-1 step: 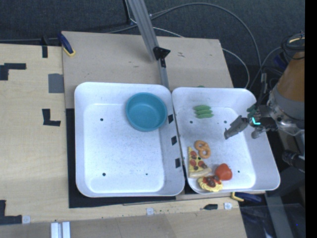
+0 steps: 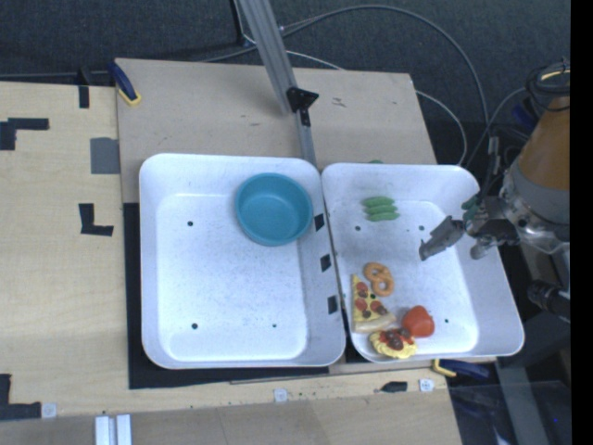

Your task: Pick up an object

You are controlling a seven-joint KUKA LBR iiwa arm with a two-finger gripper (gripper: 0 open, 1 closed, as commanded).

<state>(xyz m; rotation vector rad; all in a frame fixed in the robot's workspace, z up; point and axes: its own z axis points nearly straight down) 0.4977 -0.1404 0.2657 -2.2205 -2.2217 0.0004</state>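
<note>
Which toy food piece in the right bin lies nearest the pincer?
The green ridged plastic pea pod, alone at the far end; the pretzel, pizza and tomato cluster nearer the front.

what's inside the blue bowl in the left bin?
Nothing visible inside the round blue plastic bowl: its plain blue interior shows. It sits in the shallow white left bin; the bin floor beneath it is covered.

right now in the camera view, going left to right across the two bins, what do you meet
blue bowl in the left bin → green toy in the right bin → red toy → gripper, open, over the right bin.
</note>
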